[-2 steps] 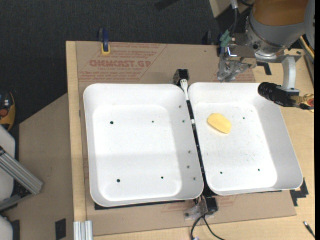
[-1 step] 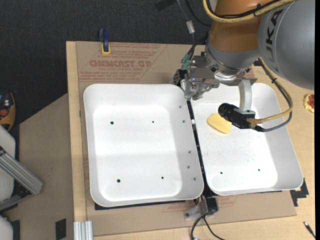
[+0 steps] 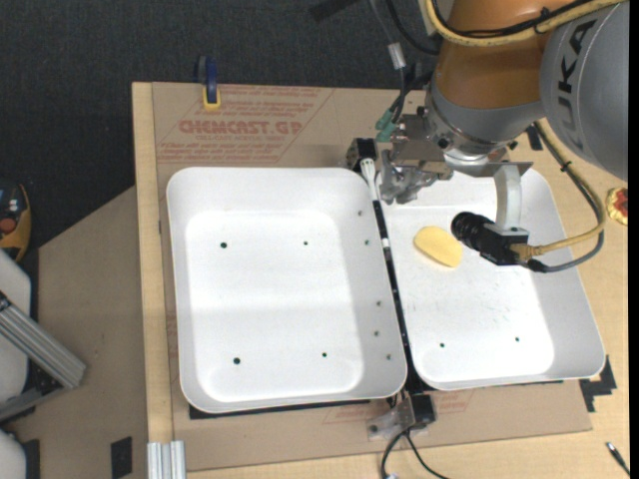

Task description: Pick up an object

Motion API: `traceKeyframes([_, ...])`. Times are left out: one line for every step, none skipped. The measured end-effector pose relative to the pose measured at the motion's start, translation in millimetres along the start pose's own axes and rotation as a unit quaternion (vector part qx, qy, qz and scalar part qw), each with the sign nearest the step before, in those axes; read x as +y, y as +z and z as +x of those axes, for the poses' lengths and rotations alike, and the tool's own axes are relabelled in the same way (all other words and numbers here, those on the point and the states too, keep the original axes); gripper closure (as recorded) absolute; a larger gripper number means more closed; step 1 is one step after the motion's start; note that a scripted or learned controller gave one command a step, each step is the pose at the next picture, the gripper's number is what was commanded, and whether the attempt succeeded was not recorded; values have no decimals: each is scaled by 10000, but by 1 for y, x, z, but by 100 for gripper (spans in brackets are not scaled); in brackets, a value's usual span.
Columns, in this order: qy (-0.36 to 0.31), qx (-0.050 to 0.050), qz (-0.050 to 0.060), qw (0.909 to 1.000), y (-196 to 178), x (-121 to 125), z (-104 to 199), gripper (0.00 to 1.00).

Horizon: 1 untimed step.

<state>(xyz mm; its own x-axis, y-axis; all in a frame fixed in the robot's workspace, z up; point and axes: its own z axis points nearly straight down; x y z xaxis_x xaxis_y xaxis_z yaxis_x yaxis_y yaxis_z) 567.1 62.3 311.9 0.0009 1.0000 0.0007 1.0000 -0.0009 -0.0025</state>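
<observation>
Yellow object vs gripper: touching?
Apart. The camera view shows bare white bin floor between the yellow object and the gripper, which sits up near the right bin's far-left corner.

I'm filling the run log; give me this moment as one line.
arm: over right bin far-left corner | gripper: low near bin divider | yellow object: lying in right bin, apart from gripper, not held | left bin: no contact
</observation>
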Motion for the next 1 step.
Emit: traceKeyframes([-13,-3,18,10000,44,19,21,100])
